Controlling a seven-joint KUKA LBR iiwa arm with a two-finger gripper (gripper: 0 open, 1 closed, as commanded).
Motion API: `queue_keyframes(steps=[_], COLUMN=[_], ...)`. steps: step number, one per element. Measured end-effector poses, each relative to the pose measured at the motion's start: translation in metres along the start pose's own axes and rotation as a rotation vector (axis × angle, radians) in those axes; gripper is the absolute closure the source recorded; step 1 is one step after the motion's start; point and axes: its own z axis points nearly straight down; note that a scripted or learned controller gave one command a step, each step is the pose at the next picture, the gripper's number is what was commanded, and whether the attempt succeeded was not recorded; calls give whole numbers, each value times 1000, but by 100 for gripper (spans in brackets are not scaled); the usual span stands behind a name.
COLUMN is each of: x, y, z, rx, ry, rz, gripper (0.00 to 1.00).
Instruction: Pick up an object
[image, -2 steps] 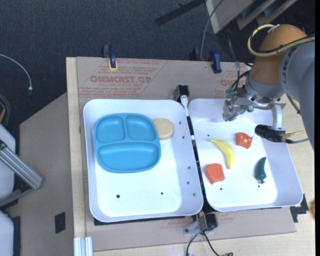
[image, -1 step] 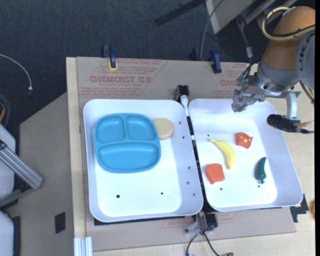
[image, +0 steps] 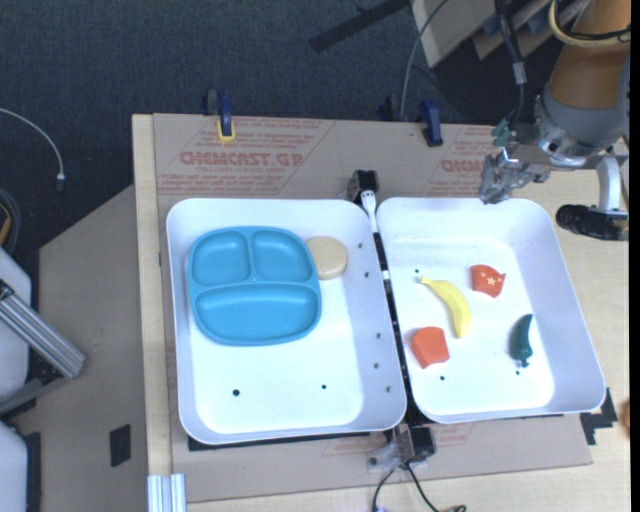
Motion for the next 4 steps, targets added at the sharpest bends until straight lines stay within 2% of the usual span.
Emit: queue_keyframes(steps=[1,2,4], x=[60,116,207], y=[-13,-23,-68], z=[7,0,5], rx=[10,9,12], ry=[5,5,4], rz=[-5,-5,-4], gripper=[100,100,100])
